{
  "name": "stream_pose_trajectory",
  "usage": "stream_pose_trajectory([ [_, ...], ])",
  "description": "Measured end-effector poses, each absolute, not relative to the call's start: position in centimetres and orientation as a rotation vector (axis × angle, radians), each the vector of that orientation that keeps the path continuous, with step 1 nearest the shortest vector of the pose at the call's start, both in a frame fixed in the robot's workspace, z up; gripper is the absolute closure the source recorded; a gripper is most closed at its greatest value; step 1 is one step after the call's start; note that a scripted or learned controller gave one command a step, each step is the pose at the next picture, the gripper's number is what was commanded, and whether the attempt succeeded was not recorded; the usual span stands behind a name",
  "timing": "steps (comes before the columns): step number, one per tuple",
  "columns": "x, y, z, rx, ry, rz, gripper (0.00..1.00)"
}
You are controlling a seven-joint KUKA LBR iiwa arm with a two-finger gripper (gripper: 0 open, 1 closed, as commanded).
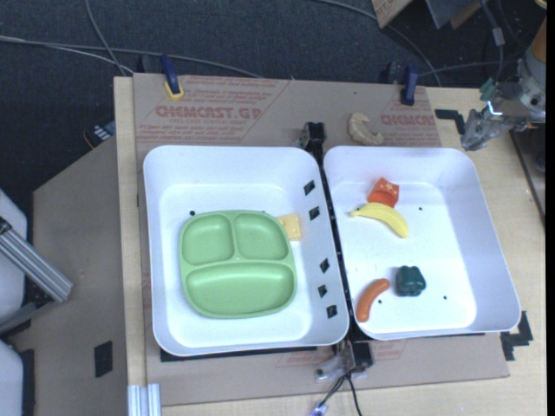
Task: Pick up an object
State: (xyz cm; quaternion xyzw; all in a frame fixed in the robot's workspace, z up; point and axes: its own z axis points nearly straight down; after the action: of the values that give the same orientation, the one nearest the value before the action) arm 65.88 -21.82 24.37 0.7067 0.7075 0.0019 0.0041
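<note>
The right bin (486,232) holds a yellow banana (382,218) with a small red-orange item (384,191) touching its far side. Nearer the front lie a dark green lumpy item (409,281) and an orange sausage-shaped item (373,298), side by side. My gripper (482,130) hangs at the far right, beyond the right bin's back right corner and well away from all these objects. Nothing shows in it.
The left bin (165,232) holds a light green divided plate (237,263) with a small yellow block (290,226) at its right edge. A beige lump (365,128) lies on the cardboard behind the bins. Clamps (173,81) hold the board's far edge.
</note>
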Motion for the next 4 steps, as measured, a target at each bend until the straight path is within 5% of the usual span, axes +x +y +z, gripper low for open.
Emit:
stream_pose_trajectory([
  [4,55.7,-4.3,24.2,2.222,2.229,-0.003,1.00],
])
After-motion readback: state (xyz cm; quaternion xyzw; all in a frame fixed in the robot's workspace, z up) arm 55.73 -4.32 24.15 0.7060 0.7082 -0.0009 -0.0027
